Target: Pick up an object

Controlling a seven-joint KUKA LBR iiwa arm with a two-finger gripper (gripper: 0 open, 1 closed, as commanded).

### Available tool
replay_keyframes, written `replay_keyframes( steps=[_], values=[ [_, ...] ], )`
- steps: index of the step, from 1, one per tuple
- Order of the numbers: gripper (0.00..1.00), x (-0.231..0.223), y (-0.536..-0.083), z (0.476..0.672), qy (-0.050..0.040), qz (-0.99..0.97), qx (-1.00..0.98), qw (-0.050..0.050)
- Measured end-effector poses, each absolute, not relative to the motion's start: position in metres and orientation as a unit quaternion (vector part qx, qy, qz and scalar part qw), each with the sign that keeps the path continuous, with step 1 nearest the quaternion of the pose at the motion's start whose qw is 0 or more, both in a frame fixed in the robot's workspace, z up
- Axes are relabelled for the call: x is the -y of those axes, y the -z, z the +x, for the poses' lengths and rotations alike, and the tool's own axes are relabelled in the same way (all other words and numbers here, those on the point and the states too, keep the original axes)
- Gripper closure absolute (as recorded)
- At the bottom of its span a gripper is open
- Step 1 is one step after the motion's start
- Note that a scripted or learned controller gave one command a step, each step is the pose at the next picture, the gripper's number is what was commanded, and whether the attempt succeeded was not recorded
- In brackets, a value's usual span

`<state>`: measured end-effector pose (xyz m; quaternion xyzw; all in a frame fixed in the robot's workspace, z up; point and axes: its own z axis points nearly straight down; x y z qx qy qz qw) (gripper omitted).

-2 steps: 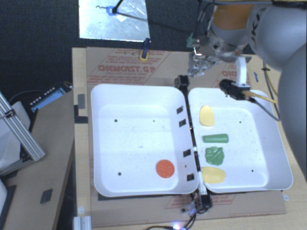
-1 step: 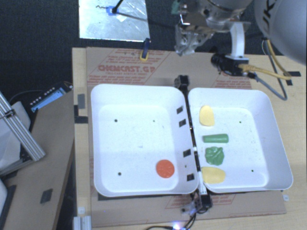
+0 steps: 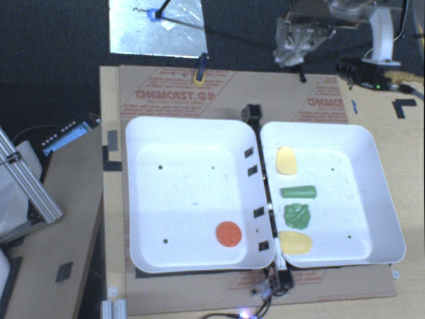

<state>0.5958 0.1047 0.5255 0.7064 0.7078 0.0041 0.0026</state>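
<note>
My gripper (image 3: 291,53) hangs high at the top of the camera view, above the bench behind the right bin (image 3: 372,178), with nothing seen between its fingers. In the right bin, along its left side, lie a pale yellow piece (image 3: 286,160), a green cylinder (image 3: 297,192), a green leafy piece (image 3: 297,215) and a yellow piece (image 3: 295,242). An orange-red disc (image 3: 229,234) rests in the left bin (image 3: 179,171) near its front right corner.
A cardboard sheet (image 3: 172,92) lies under both bins. A shiny metal plate (image 3: 157,17) sits on the dark floor at the back left. Black clips line the seam between the bins (image 3: 255,171). An aluminium frame (image 3: 26,185) stands at the left.
</note>
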Motion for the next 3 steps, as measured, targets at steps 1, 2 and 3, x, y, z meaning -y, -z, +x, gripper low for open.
replay_keyframes(
  steps=[1,2,3],
  values=[
    [1.00,-0.240,-0.278,0.562,0.0049,0.703,-0.711,-0.004],
    [1.00,-0.235,-0.446,0.537,-0.0098,0.705,-0.709,0.003],
    [1.00,-0.219,-0.514,0.527,-0.0043,0.705,-0.709,0.002]
  ],
)
